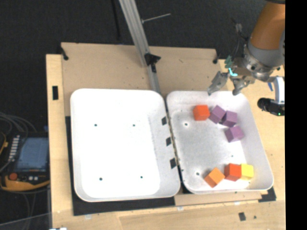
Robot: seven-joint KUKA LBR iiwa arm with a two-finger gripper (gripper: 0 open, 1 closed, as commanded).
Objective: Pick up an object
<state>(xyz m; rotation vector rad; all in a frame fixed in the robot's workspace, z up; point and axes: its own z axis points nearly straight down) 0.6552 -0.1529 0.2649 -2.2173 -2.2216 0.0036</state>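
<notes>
My gripper point(224, 88) hangs open above the far rim of the right bin point(211, 176), with nothing between its fingers. Just below it in the bin lies an orange-red cube point(201, 112). To the cube's right are three purple blocks point(227, 121) clustered together. Near the bin's front edge sit an orange block point(215, 177), a red block point(233, 171) and a yellow block point(247, 170) in a row.
The left bin point(117, 145) lies beside the right one, joined by small black clips. A slanted metal pole point(139, 32) rises from behind the bins. A control pendant point(26, 159) and cables sit off the bench at the left.
</notes>
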